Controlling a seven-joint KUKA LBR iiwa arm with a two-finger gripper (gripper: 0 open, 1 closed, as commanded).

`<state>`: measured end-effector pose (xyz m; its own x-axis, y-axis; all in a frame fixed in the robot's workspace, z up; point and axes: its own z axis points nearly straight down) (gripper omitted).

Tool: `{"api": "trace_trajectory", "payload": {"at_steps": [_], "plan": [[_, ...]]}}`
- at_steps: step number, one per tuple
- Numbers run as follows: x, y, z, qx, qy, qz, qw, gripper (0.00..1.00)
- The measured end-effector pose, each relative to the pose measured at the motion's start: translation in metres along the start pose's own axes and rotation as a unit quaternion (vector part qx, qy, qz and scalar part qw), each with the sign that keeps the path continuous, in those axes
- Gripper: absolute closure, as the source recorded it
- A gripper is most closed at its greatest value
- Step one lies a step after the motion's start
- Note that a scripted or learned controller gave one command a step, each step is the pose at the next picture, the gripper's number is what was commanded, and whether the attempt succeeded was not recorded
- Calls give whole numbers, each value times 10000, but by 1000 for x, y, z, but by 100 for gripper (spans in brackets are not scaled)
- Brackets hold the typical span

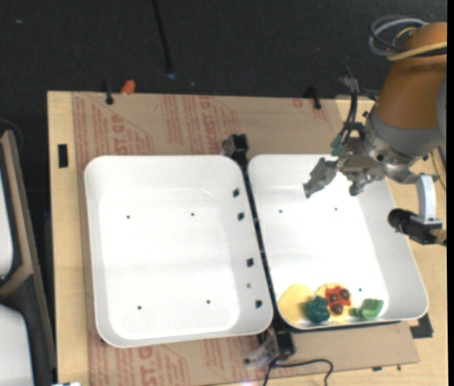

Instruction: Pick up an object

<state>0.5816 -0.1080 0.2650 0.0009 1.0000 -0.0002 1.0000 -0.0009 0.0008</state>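
The gripper point(340, 180) hangs over the far edge of the right bin point(323, 232), its two fingers spread apart with nothing between them. The objects lie well apart from it, bunched against that bin's near edge: a yellow piece point(294, 300), a teal lump point(317, 311), a red item point(337, 295) and a green block point(369, 307).
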Motion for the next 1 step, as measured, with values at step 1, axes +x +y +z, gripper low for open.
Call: {"api": "trace_trajectory", "payload": {"at_steps": [1], "plan": [[-25,-39,76,32,3,12,10000,0]]}}
